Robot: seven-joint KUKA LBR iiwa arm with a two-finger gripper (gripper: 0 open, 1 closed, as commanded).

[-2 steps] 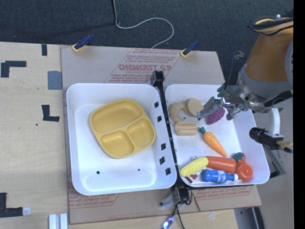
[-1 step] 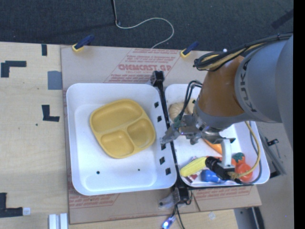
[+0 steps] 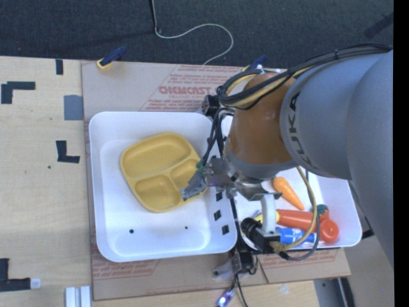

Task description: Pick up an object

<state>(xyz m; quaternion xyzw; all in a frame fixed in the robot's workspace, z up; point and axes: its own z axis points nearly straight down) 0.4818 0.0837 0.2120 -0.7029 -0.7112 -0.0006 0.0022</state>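
A yellow divided plate lies in the left white bin, tilted toward the bin's upper middle. My gripper is low over the plate's right edge, close to the wall between the two bins. The wrist and its orange band hang above it and hide part of the right bin. In the right bin lie an orange carrot, a red-orange toy and a blue and yellow item.
Black cables loop from the wrist over the right bin's front. Both bins rest on a cardboard sheet on the wooden bench. A white cable crosses the dark floor behind.
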